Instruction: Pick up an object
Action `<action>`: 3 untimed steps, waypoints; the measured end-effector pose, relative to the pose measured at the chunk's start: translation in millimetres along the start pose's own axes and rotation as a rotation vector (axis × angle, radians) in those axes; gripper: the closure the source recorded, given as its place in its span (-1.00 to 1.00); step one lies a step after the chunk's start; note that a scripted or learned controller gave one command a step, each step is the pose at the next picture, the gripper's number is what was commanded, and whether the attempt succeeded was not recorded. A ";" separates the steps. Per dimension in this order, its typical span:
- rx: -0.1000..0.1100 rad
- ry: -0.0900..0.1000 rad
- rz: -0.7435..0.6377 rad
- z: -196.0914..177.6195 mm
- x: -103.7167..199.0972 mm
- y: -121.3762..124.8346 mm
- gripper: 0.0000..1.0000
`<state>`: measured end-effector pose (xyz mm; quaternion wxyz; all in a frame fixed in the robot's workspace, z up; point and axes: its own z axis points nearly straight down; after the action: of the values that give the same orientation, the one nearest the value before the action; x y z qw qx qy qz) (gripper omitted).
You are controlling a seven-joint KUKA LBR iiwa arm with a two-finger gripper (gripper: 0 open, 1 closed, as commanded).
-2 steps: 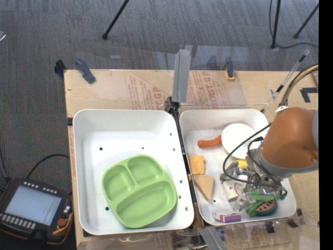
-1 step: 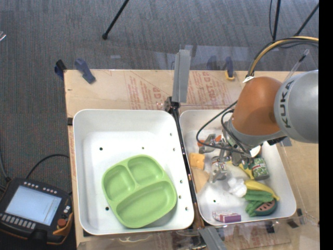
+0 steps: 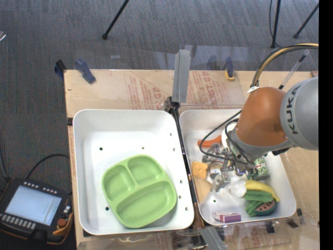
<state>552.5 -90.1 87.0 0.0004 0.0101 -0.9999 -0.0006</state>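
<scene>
White bins (image 3: 83, 139) on bench (image 3: 119, 87), grey carpet (image 3: 52, 30).

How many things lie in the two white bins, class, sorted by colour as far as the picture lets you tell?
Green: 3, the divided plate, the watermelon slice and the can.
Yellow: 2, the banana and the cheese wedge.
Orange: 1, the carrot.
White: 1, the small box.
Total: 7 that can be told apart; the gripper covers more.

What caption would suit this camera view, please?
Grey KUKA arm's gripper down among toys in right white bin; green divided plate in left.
</scene>
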 end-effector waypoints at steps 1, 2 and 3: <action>0.001 -0.005 0.049 -1.5 -74.0 -56.9 -1.00; 0.000 0.000 0.154 -0.3 -14.0 -23.8 -1.00; 0.000 -0.004 0.216 -1.1 -70.3 -0.3 -1.00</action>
<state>622.8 -88.9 88.1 -0.0014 -0.0976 -0.9952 -0.0008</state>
